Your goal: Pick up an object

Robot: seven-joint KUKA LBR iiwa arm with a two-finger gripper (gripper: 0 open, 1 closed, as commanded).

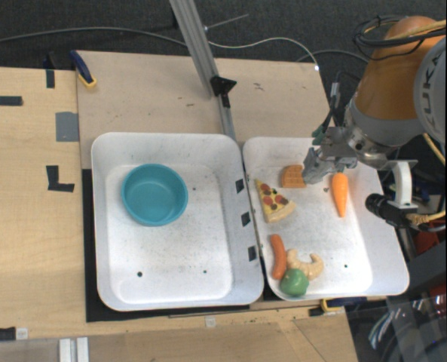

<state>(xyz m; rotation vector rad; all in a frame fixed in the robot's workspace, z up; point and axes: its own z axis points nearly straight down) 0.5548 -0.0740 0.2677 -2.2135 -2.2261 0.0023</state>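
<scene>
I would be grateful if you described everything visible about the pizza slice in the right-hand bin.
The pizza slice looks like a plastic toy: a tan wedge with a pale crust edge and red and dark topping spots. It lies flat on the floor of the right bin, near its left wall, point toward the upper left. Nothing appears to touch it; a brown bread-like piece lies just above, and the gripper is up and to its right.

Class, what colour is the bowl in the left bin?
Teal blue bowl, seen in the camera view.
</scene>
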